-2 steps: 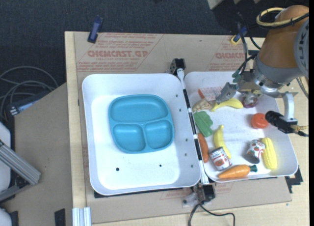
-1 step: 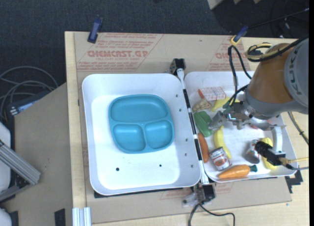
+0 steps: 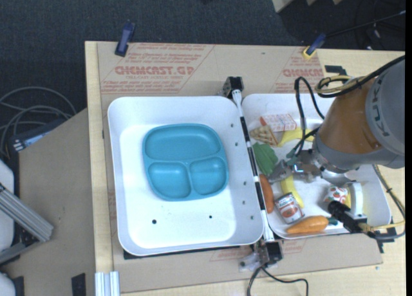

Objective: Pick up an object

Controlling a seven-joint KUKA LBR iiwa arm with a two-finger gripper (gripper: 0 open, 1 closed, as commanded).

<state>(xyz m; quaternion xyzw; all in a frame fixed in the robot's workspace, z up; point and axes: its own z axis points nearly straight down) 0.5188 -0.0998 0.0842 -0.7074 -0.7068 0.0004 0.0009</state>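
The right bin [image 3: 380, 206] holds several small things. A white and red box [image 3: 279, 122] and a tan wedge [image 3: 262, 136] lie at its far left, with a green piece [image 3: 264, 157] just below them. A thin orange carrot [image 3: 266, 189] lies along the left wall. A red can [image 3: 289, 206] and an orange carrot [image 3: 308, 225] sit near the front. My gripper [image 3: 284, 171] hangs low over the bin's left half, between the green piece and a yellow piece [image 3: 288, 186]. Nothing shows between its fingers.
The left bin [image 3: 129, 211] bears a blue divided plate [image 3: 185, 161]. A small round tin [image 3: 337, 194] and a white piece [image 3: 356, 197] lie at the right bin's front right. The grey and orange arm covers the right bin's middle and back right. A yellow piece [image 3: 293, 136] pokes out beside the wrist.
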